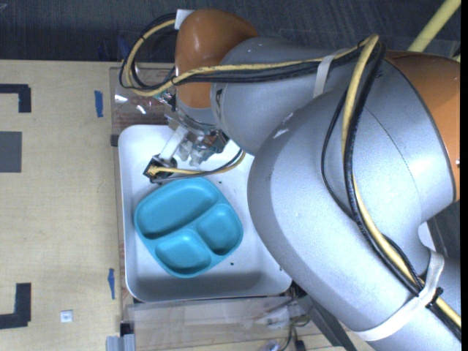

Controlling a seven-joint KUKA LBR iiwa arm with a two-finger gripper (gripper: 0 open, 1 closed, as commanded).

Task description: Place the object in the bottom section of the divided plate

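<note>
The jaws hang over the upper end of the white bin (136, 149), just above the plate's top rim, and we cannot tell whether they are open or closed. At left we see the pale counter (58, 196) with blue tape strips (98, 103), then the bin, with the blue divided plate (175, 212) lying in its middle, then the grey arm (351, 196) at right

Single fixed camera above the bench, looking down at a slant on the white bin (133, 269). Range appears close: the arm (351, 196), right of the bin, crowds the frame.
</note>
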